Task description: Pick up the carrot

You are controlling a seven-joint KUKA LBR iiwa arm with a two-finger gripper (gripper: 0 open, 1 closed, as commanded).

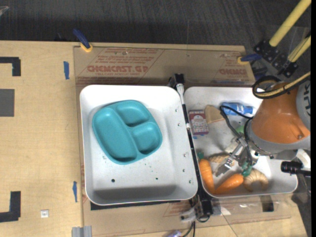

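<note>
The arm hides the end effector point(236, 163); its finger state above the carrot point(228, 183) is unclear.

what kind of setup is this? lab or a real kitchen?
Most likely a robot lab bench, not a kitchen: two shallow white bins clamped side by side on a cardboard-covered bench, a grey arm with an orange band reaching in, and toy-like food such as the orange carrot.

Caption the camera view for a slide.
Pincer hovers over carrots in the right bin; teal tray fills the left.
</note>
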